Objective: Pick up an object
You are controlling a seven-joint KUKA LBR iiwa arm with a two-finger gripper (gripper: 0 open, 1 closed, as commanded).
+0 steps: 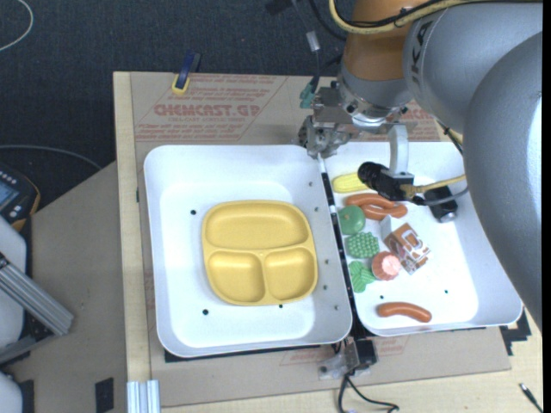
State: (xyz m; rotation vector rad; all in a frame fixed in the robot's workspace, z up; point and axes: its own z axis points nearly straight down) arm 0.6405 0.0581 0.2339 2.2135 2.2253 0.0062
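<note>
Camera view: gripper (320, 138) hovers at the bins' shared back edge, fingers' state I cannot tell; toy food (379, 241) crowds the right bin (482, 274), yellow tray (258, 252) fills the left bin (172, 231).

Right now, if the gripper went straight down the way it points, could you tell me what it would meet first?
Most likely the raised seam where the two bins meet: the gripper hangs over the back rim of the left bin beside the right bin, short of the toy food. Depth is unclear from this slanted view, so this is a guess.
</note>
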